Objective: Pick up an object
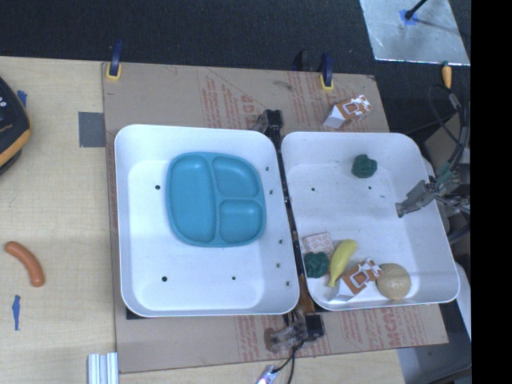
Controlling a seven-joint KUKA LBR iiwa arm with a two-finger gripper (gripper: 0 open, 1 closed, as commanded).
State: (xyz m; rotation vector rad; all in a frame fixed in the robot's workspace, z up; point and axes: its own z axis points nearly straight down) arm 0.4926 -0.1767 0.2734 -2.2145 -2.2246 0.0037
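— Where were you at that moment?

— My fingers [406, 205] were at the right edge of the right bin [362, 149], low over its floor and pointing left. How far apart they stood, I could not tell; they looked like one grey wedge, and I saw nothing between them.

— And the things to pick?

— The dark green lump [365, 166] lay up and to the left of my fingers, near but apart. The rest sat along the bin's front wall, well apart from me: a yellow banana [342, 259], a green piece [317, 264] beside it, a small carton [362, 277], a potato [393, 282] and a flat card [318, 242].

— The other bin?

— The left bin [136, 214] held a blue divided plate [216, 198]. Another small carton [348, 112] lay behind the bins, and a toy sausage [25, 262] on the counter [48, 198], far left.
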